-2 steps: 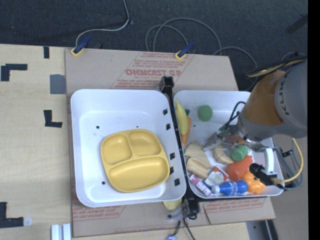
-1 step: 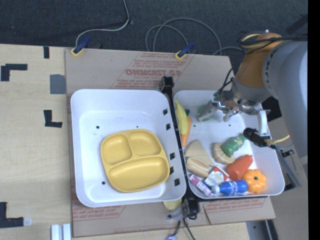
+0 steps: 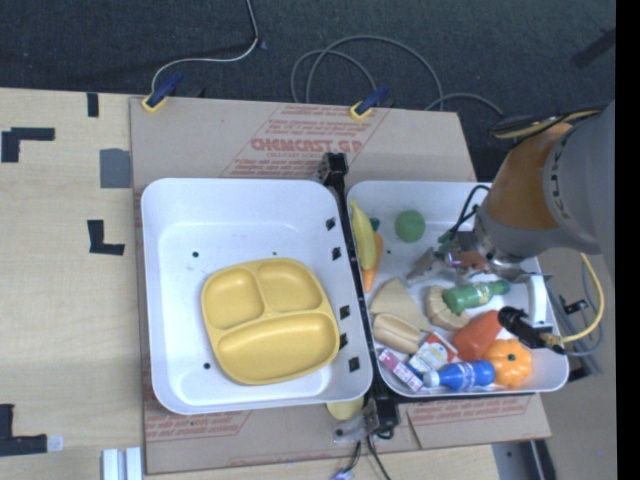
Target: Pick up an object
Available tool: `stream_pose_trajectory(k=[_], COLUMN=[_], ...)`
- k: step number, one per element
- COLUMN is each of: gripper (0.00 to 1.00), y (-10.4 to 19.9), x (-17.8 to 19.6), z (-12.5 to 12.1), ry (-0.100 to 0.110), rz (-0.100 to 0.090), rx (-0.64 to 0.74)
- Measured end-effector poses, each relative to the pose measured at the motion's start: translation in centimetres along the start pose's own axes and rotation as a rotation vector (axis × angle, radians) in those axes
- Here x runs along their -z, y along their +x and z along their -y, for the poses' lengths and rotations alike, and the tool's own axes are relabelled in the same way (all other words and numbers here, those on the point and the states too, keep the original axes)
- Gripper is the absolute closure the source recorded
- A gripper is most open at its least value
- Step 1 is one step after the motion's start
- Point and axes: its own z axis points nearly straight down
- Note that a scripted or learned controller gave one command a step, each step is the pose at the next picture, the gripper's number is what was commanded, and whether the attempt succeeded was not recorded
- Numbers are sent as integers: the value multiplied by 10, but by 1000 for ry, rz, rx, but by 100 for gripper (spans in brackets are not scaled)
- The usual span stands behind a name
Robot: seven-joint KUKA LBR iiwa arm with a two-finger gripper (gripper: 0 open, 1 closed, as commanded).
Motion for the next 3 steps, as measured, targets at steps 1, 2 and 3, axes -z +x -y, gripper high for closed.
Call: stream_pose_trajectory(k=[1, 2, 3], gripper=[0, 0, 100], y=[43, 46, 51], x=[1, -1, 9], z=[-57, -100, -100], ry=[-2, 8, 5], rz=[7, 10, 3], rx=[5, 1, 1])
